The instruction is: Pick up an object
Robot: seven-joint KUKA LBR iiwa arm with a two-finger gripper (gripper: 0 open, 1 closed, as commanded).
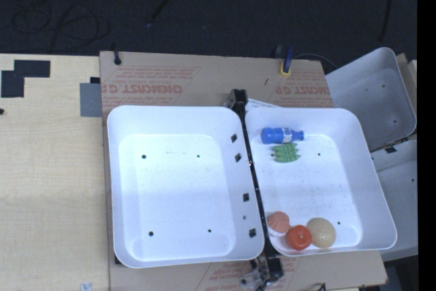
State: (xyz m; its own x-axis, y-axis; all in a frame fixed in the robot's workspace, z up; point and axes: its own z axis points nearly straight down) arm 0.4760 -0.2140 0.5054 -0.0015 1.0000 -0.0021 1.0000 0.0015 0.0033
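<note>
Blue plastic bottle with a white cap [281, 135] lies on its side at the far end of the right white bin [373, 197], just beside a small green leafy toy [286, 153]. A pink piece [278, 221], a red round tomato [298, 237] and a beige ball [321, 232] sit together in the near corner. I cannot tell the state of the gripper.

Bright even overhead light, mild glare on the white bins [174, 120], soft focus, dark background.
</note>
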